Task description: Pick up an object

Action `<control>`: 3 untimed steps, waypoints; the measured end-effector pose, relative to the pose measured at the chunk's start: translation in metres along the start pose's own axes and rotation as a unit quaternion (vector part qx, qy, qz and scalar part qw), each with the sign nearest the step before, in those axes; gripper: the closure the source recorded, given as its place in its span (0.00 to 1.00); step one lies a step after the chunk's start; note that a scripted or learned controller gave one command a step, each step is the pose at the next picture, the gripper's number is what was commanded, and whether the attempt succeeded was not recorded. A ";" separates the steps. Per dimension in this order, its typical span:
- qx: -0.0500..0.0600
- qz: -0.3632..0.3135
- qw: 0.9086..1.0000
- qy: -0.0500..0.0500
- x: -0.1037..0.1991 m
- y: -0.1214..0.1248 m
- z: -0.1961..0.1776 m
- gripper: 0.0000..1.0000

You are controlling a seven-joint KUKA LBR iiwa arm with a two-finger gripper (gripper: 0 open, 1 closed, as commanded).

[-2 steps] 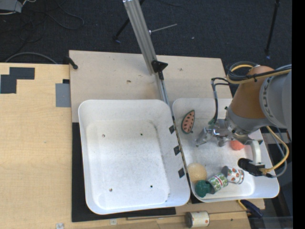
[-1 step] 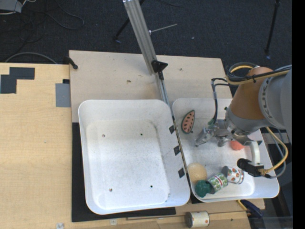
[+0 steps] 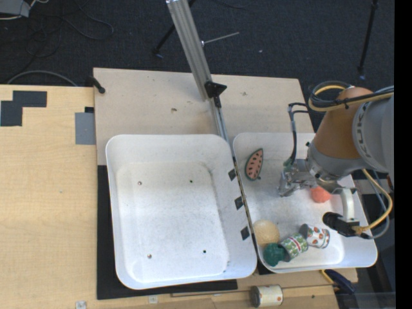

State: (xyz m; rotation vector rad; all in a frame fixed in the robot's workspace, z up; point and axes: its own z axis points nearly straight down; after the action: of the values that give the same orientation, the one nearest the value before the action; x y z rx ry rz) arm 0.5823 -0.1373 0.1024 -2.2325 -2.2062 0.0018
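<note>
**A:** Where are you sitting right now?

**B:** I am hanging over the right bin [image 3: 367, 257], reaching in from the right. My jaws [image 3: 288, 184] are hovering low above the bare middle of that bin's floor, and I am seeing nothing between them.

**A:** Are they spread or closed?

**B:** I cannot tell. From this slant they are reading as 1 dark metal cluster, and no gap is showing either way.

**A:** So what are you going for?

**B:** I am judging between 2 near candidates. The orange-red ball [image 3: 320, 194] is lying just beside me, toward the right, half tucked under my wrist. The watermelon slice [image 3: 255, 163] is lying a little further off on the other side, toward the left and slightly up, near the divider between the 2 bins.

**A:** Which one matters for the approach?

**B:** The slice is the awkward one: its long axis is running up and down in the view, tilted slightly, so I would be needing to close across its narrow width. The ball is having no such axis, and it is the nearer.

**A:** And the rest?

**B:** The yellowish lump [image 3: 266, 230], the green piece [image 3: 275, 254] and the 2 small printed cans [image 3: 306, 239] are crowding the bin's lower edge, well apart from me. The left bin [image 3: 129, 148] is playing no part in this.
</note>
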 end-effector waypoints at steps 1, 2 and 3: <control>-0.002 -0.003 1.000 -0.001 0.003 -0.003 -0.043 1.00; -0.004 -0.006 1.000 -0.001 0.009 0.002 -0.104 1.00; -0.003 -0.006 1.000 -0.001 0.008 0.003 -0.143 1.00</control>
State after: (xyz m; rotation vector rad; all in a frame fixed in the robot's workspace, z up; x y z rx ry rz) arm 0.5857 -0.1300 0.2452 -2.2220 -2.2237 -0.0021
